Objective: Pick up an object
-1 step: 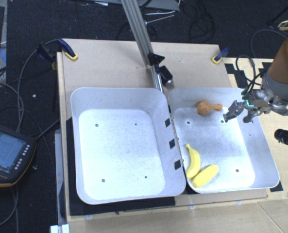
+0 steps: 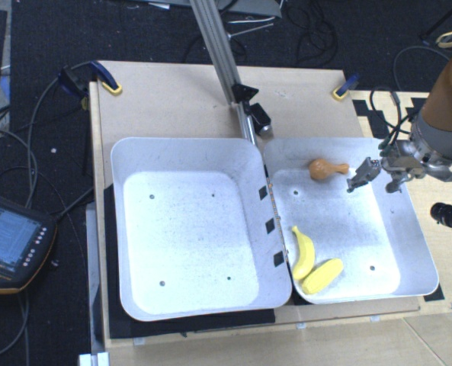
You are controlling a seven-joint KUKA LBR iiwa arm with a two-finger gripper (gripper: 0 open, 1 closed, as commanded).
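An orange-brown drumstick-shaped object (image 2: 325,169) lies at the far side of the right bin (image 2: 408,227). A yellow banana (image 2: 302,252) and a yellow oblong piece (image 2: 322,275) rest together at that bin's near left corner. My gripper (image 2: 376,175) hovers over the right bin's far right part, just right of the drumstick. Its two fingers stand apart with nothing between them.
The left bin (image 2: 134,166) sits beside the right one, on the wooden bench. A slanted metal post (image 2: 219,44) rises from the back between the bins. Yellow clamps (image 2: 110,87) mark the bench's far corners. A teach pendant (image 2: 8,239) lies at far left.
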